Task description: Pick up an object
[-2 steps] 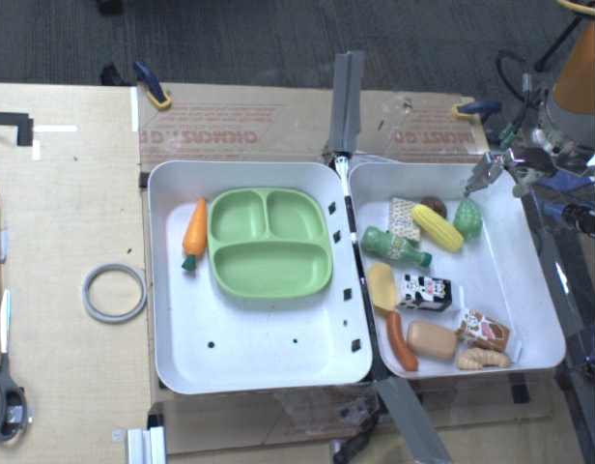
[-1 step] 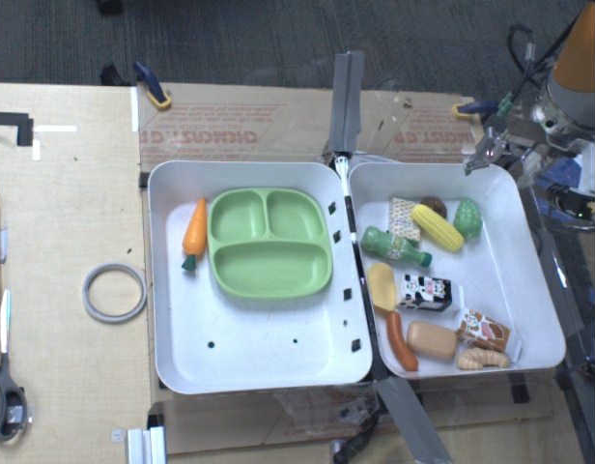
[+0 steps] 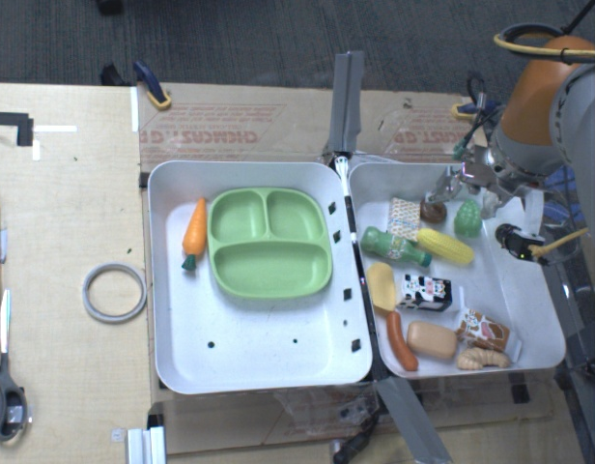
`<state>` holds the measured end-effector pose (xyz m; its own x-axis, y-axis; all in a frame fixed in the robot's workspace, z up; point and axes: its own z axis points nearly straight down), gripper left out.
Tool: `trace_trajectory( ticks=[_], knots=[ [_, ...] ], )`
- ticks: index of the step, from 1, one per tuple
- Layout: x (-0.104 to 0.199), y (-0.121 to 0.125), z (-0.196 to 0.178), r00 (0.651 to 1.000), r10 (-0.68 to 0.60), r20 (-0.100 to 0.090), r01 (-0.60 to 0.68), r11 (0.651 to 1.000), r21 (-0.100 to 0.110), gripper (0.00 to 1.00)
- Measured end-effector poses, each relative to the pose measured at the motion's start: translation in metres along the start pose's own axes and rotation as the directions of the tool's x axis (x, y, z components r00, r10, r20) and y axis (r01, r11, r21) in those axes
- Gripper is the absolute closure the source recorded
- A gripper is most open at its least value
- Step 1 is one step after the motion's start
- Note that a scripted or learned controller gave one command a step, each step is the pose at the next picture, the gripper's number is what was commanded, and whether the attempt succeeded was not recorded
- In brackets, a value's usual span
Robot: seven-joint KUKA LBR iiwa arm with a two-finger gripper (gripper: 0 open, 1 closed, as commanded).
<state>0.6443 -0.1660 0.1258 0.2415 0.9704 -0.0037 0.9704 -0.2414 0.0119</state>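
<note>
Arm: grey KUKA arm with orange band (image 3: 541,95) reaches in at two o'clock, over the right white bin's (image 3: 529,303) far corner.
Gripper: two-finger gripper (image 3: 459,184) hangs just above a small brown object (image 3: 434,209); whether it is open or closed cannot be told.
Right bin contents: green round toy (image 3: 467,219) and yellow corn cob (image 3: 445,246) at five o'clock of the gripper; green bottle (image 3: 395,245), black-and-white carton (image 3: 425,292), red sausage (image 3: 401,341) toward the near side.
Left white bin (image 3: 249,341): green divided plastic plate (image 3: 269,242), with an orange carrot (image 3: 194,232) at its nine o'clock.
Bench: grey tape ring (image 3: 114,291) at nine o'clock.
</note>
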Motion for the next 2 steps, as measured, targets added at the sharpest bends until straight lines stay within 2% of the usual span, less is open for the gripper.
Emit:
trace_trajectory(
  ticks=[1,2],
  knots=[
    [-0.04,0.003,-0.019,0.99,-0.14,-0.003,0.14,0.99,0.011,0.0],
    [-0.041,0.004,0.035,0.993,-0.115,-0.012,0.115,0.993,0.014,0.0]
  ],
)
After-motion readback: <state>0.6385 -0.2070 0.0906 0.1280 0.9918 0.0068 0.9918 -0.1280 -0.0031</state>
